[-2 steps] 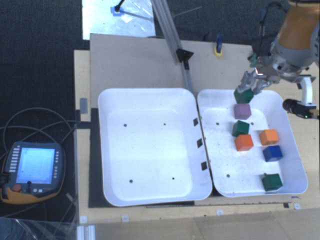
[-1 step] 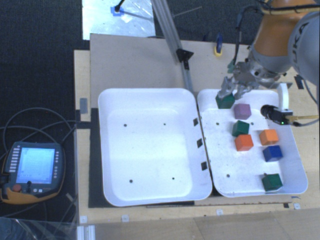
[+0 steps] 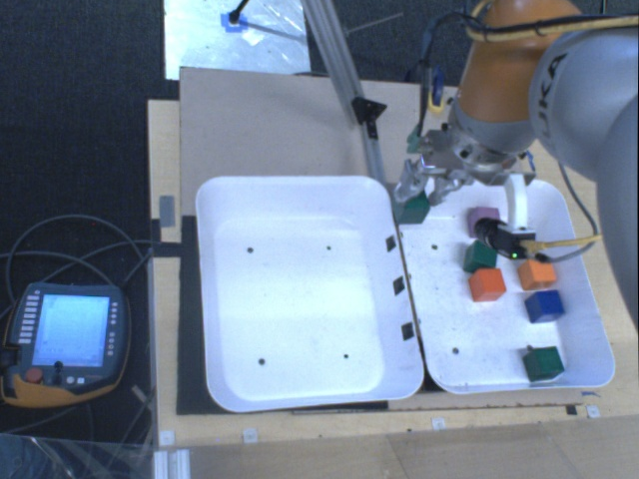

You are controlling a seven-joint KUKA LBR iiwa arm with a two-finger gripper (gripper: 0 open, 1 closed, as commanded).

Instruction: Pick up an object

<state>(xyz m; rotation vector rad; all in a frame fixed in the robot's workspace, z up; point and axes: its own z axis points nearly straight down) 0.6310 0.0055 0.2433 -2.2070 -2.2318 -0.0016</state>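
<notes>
1. Nearest us: dark green cube (image 3: pixel 542 363) at the near-right corner of the right bin (image 3: pixel 589 367), sitting alone, well apart from the arm.
2. Further in, a cluster: blue cube (image 3: pixel 544 305), orange cube (image 3: pixel 487 284), smaller orange block (image 3: pixel 537 273), green block (image 3: pixel 479 256), purple-pink block (image 3: pixel 483 218). Packed fairly close, some maybe touching; can't tell for sure.
3. Left bin (image 3: pixel 215 297) lies beside it, sharing the middle wall.
4. Gripper (image 3: pixel 414 193) is at the far-left corner of the right bin, right by the dividing wall. Arm reaches in from the right w/ orange band above the wrist.
5. Small green block (image 3: pixel 414 209) sits right at the fingertips; looks pinched between them, so I'd call it a narrow grip on that block. Whether it's lifted or resting on the bin floor: can't tell.
6. Pendant (image 3: pixel 65 342) w/ its cable lies far left, off the bench.
7. Risks, imo: grip looks to catch only the block's top edge, so it could slip out on the lift.
8. Also tight vs. the bin wall: a finger or the block could snag the rim, knocking the block loose or nudging the bin.
9. Yellow cable (image 3: pixel 569 242) trails near the cluster; a swing right might drag it across those blocks.
</notes>
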